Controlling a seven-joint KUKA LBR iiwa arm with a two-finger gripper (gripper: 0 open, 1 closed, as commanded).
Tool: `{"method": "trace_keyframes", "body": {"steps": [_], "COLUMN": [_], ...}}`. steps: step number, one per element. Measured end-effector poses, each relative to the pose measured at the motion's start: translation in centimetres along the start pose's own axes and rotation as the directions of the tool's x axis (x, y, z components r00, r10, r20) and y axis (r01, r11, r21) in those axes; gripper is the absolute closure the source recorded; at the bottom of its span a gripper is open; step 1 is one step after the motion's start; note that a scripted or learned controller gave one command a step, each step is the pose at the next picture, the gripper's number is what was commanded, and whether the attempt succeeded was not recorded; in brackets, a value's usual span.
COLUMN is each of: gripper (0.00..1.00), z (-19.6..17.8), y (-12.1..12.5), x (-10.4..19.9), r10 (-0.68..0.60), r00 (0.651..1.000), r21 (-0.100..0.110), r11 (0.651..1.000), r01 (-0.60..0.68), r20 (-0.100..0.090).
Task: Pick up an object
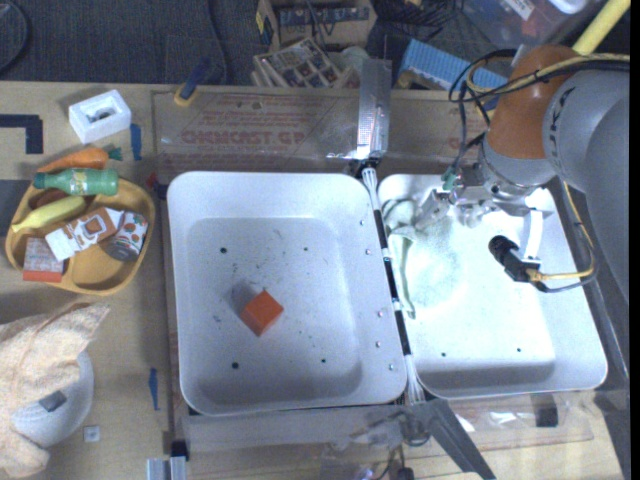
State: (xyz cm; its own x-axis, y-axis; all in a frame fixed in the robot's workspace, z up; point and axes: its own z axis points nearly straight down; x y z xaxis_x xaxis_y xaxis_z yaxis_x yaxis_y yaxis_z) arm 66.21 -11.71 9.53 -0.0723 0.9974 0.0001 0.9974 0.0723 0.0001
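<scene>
In the left bin, slightly left of centre on its floor, sits the orange block, untouched. The tool hangs over the right bin's upper left corner; so the block lies leftward and nearer the camera, across the divider.

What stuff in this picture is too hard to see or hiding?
- Gripper, camera view: its fingers blur into the pale, clear thing in the right bin, so open or shut cannot be told.
- That pale thing: too see-through against the white bin to name.
- Arm: cut off by the picture's right edge.
- Orange block in the left bin: its underside is hidden.
- Labels in the yellow bowl: too small to read.
</scene>
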Motion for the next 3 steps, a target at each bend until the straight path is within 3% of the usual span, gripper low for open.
{"method": "trace_keyframes", "body": {"steps": [1,2,3], "gripper": [0.0,0.0,0.0], "z": [-1.2,-2.0,-7.8], "y": [0.5,0.0,-2.2], "x": [0.6,-5.9,-0.7], "r10": [-0.127,-0.066,0.045], "r00": [0.992,0.998,0.999], "r21": [0.0,0.0,0.005], "r11": [0.992,0.998,0.999], "r01": [0.127,0.066,-0.045], "r20": [0.001,0.002,-0.001]}}
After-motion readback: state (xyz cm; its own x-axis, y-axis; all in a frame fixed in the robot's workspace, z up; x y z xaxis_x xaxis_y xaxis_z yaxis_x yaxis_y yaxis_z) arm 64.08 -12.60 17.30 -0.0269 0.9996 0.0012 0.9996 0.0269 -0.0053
